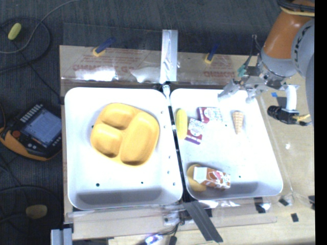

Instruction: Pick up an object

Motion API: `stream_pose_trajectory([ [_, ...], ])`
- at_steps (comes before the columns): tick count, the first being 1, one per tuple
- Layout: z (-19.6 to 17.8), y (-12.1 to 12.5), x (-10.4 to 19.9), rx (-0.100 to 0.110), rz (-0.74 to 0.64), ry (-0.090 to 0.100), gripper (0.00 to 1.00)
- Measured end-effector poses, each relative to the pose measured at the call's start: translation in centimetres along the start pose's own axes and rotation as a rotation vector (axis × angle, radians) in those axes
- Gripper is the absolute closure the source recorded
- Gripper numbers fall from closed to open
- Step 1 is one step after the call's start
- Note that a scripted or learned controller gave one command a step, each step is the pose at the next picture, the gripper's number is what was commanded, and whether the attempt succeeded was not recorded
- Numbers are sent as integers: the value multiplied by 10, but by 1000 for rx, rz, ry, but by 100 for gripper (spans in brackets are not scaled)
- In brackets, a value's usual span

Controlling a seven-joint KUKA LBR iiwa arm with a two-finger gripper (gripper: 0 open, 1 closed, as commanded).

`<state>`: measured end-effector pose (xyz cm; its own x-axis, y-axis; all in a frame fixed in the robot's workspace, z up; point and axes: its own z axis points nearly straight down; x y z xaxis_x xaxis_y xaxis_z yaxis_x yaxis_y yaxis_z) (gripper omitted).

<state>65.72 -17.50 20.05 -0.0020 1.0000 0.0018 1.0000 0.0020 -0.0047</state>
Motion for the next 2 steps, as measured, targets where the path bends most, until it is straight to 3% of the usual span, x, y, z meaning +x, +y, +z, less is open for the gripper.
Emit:
stream_pose_trajectory([
  [1, 91, 11, 34, 0, -256, -3, 0],
  [2, 104, -6, 69, -31, -236, -18, 0],
])
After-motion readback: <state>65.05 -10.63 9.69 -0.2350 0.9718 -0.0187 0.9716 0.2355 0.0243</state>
